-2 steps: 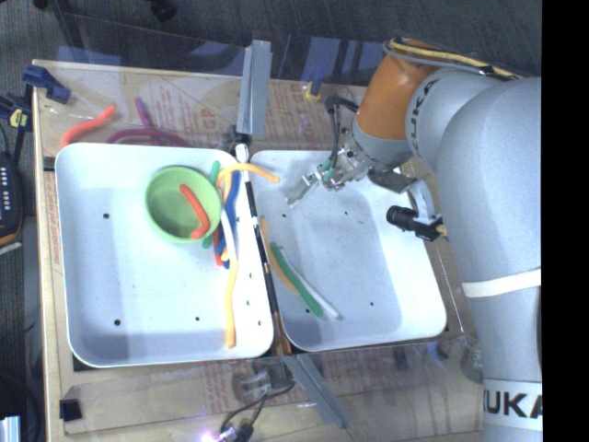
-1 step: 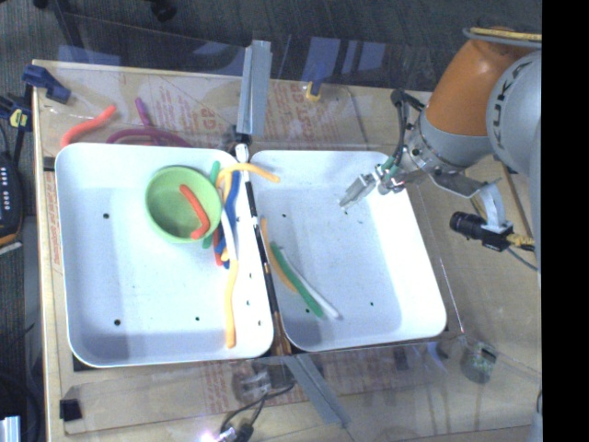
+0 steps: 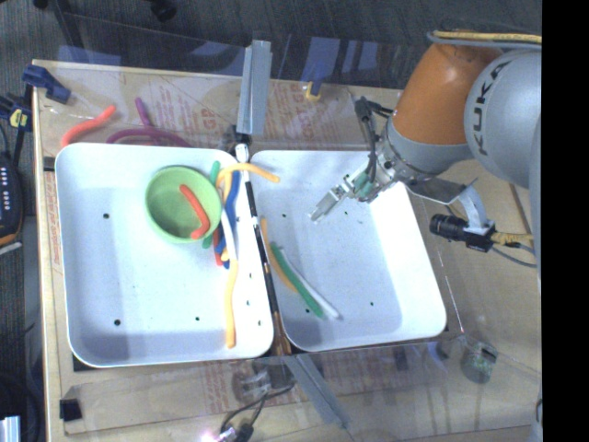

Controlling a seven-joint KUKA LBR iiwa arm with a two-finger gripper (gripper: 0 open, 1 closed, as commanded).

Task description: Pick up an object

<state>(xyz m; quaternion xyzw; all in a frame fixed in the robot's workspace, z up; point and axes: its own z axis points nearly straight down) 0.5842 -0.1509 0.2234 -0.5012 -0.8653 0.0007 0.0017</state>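
Observation:
My gripper [image 3: 329, 203] hangs over the upper middle of the right bin [image 3: 405, 284], pointing down and to the left, with no object seen in it. Below and to its left, near that bin's left wall, lie a green stick [image 3: 296, 279], an orange stick [image 3: 279, 267] and a pale stick [image 3: 324, 306] close together. The left bin [image 3: 110, 284] holds a green bowl [image 3: 175, 205] with a red stick [image 3: 195, 203] in it. Blue, green and red sticks [image 3: 226, 212] are bunched beside the bowl. A long yellow strip [image 3: 231, 293] runs down the left bin's right side.
A yellow-orange piece [image 3: 256, 169] lies across the divider at the bins' top. Behind the left bin, on the bench, sit an orange stick [image 3: 88, 126] and a purple loop [image 3: 147, 137]. A grey upright bar [image 3: 253, 86] stands at the back between the bins.

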